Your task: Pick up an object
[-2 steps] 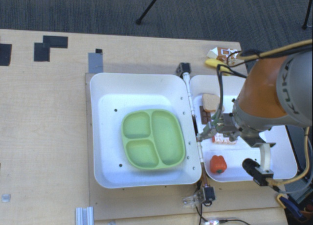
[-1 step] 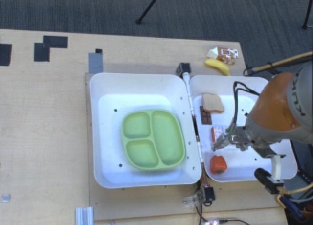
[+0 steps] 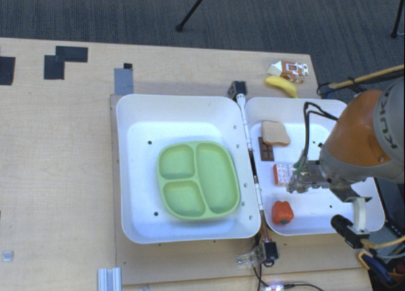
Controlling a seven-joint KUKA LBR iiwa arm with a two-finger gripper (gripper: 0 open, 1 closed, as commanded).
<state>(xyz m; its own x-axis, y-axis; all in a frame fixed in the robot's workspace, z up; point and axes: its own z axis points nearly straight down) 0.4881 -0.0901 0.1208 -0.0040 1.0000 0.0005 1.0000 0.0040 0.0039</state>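
Note that the gripper (image 3: pixel 296 183) hangs low in the right bin (image 3: pixel 316 223), just right of the red-and-white packet (image 3: pixel 282 173), likely its target. You cannot tell its opening or any hold. The orange object (image 3: pixel 282 212) lies below the packet.

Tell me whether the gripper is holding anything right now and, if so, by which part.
It cannot be told. The gripper is low in the right bin, right beside the small red-and-white packet, but no item shows between its fingers.

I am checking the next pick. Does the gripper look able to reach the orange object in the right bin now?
Probably yes. The gripper hangs over the right bin, and the orange object lies close below it in the picture, uncovered. The red packet and the brown bar lie apart from it, so the way looks free.
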